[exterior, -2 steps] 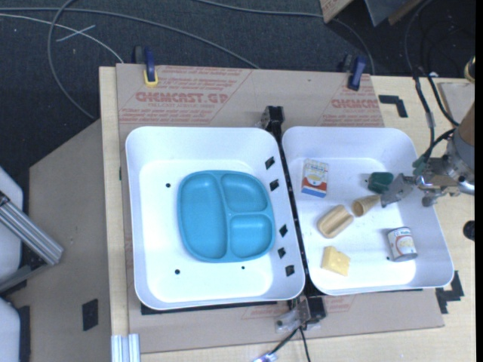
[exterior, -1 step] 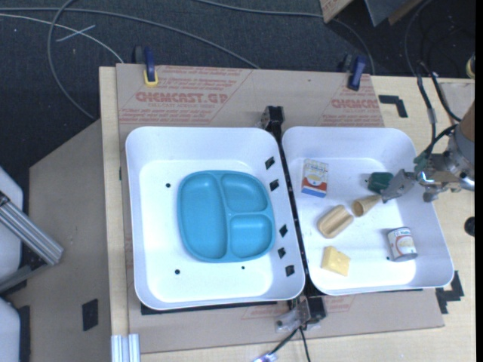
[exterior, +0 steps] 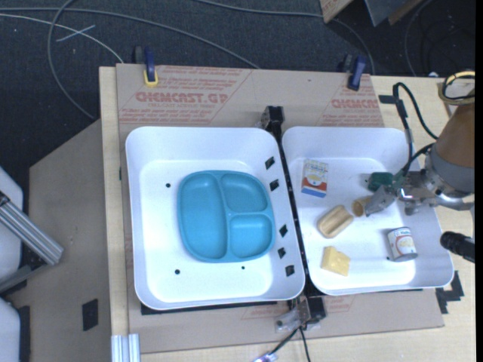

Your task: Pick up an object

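The tabletop [exterior: 189, 96] carries two shallow white bins that stand side by side. In the left bin [exterior: 147, 202] lies a blue divided plate [exterior: 225, 216] with three compartments, placed about in the middle of the bin floor.

The right bin [exterior: 355, 145] holds several small things. A small white carton [exterior: 315, 179] with a red and blue print lies near the far left part of this bin. A tan bread roll [exterior: 335, 221] lies near the middle, slightly tilted. A yellow wedge of cheese [exterior: 336, 261] lies closer to the near edge, just below the roll but apart from it. A small can [exterior: 402, 243] with a light label rests on its side toward the right side of the bin.

The arm [exterior: 456, 153] comes in from the right, over the right rim of this bin. Its hand [exterior: 375, 200] is low above the bin floor, between the carton and the can, and it points to the left, toward the bread roll. A green part [exterior: 379, 179] shows on the hand. The grey fingertip ends just beside the right end of the roll, where a small tan piece is also seen; I cannot tell if they touch. I also cannot tell how far the hand is open, and no object is clearly seen held in it.

Two blue clamps [exterior: 151, 70] hold the board at its far edge, and cables [exterior: 75, 29] lie on the dark floor behind.
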You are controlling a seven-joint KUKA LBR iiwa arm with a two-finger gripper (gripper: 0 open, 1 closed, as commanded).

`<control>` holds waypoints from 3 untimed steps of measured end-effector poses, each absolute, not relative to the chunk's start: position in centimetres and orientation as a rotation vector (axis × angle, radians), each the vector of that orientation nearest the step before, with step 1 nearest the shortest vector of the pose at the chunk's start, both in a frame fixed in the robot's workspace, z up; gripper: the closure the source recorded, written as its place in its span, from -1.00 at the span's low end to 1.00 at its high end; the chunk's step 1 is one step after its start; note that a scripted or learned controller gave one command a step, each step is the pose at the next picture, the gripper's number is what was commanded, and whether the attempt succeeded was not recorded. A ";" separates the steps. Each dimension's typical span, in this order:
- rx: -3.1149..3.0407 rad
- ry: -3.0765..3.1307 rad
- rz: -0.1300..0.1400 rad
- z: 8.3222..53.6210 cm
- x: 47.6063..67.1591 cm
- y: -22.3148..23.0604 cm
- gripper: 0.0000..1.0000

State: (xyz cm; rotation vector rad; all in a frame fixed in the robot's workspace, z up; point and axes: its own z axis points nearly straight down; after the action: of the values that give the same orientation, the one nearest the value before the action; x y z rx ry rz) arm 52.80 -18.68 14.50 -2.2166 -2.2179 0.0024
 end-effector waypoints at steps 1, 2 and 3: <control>-2.217 -2.216 0.004 8.8 52.9 -19.6 -1.00; -2.219 -2.219 0.001 8.5 52.9 -19.5 -1.00; -2.220 -2.219 -0.002 9.6 52.9 -19.5 1.00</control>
State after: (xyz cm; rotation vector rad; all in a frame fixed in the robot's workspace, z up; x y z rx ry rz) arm 52.94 -19.50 9.57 -2.2198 -2.2195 -0.0015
